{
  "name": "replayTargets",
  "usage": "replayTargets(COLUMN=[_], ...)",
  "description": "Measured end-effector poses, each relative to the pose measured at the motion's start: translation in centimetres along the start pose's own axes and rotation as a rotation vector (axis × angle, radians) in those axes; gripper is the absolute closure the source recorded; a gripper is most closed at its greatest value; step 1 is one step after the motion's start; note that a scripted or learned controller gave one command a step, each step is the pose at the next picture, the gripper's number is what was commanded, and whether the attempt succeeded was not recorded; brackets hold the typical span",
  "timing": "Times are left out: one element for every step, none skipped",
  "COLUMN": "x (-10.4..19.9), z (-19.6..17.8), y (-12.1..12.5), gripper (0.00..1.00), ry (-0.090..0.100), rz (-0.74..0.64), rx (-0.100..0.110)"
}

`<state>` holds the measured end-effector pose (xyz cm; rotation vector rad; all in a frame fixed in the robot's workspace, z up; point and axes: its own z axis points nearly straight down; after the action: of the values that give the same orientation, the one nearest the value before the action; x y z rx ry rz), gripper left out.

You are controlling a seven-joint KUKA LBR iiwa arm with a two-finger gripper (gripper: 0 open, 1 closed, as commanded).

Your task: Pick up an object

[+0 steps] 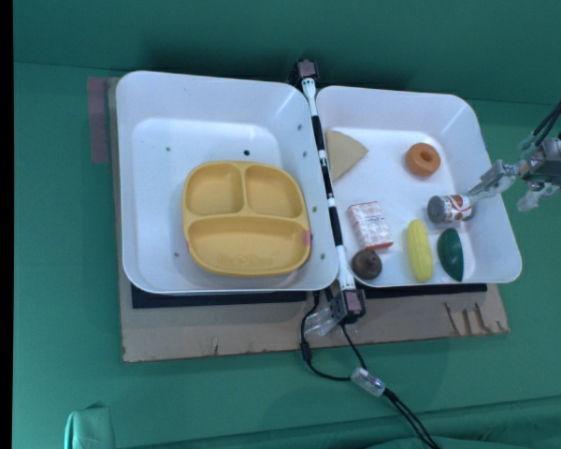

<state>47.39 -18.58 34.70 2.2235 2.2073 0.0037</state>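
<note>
- Overhead, the gripper [507, 183] hung at the right bin's [393, 120] right edge, its two fingers spread apart with nothing between them; one fingertip [483, 183] reached in over the rim toward the small can [450, 209].
- The can lay on its side near that right edge, a metal end facing outward and a red-and-white label around it, just apart from the fingertip.
- A dark green, leaf-shaped piece [451, 253] and a yellow, ridged corn cob [418, 250] lay side by side near the bin's front edge, close but apart.
- A round brown lump [366, 264] sat at the front left corner, with a red-and-white carton [369, 224] just behind it.
- An orange doughnut [423, 159] lay toward the back right, with bare white floor around it.
- A tan wedge [341, 153] rested against the left edge, beside the striped divider bar [323, 176].
- The middle of the right bin's floor was bare, smooth white plastic.
- A yellow three-compartment plate [247, 218] with rounded corners lay in the left bin [168, 110], toward its front right corner.
</note>
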Motion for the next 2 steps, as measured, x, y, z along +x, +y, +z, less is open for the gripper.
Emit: replayTargets(x=[-0.2, 3.2], z=[12.4, 15.9], y=[0.4, 4.9], gripper=[0.0, 0.0], ry=[0.0, -0.004], rz=[0.001, 0.0], rx=[0.002, -0.012])
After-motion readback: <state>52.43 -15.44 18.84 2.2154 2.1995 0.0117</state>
